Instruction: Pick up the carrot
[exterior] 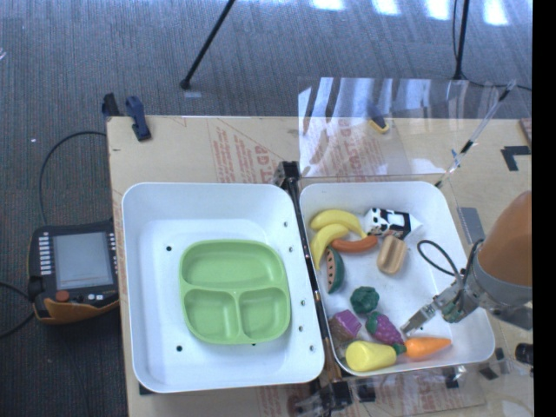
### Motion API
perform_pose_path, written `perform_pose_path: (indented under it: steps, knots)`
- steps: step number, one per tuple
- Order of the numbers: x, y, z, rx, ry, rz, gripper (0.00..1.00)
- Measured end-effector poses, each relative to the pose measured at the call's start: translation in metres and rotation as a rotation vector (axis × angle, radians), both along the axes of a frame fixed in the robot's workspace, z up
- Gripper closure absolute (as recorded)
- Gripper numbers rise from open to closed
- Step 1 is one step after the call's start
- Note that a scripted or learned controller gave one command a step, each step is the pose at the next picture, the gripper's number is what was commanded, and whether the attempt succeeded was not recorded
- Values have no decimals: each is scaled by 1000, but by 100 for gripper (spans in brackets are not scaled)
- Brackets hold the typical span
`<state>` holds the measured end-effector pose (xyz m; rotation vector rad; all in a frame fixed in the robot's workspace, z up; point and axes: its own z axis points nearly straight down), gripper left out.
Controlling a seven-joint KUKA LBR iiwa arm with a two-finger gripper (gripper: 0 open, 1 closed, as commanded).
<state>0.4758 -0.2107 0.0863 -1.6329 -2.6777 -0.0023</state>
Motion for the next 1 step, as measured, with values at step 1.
perform_pose_path:
  steps: [1]
  knots:
    - [0, -2, 1, -4, -5, -174, 0]
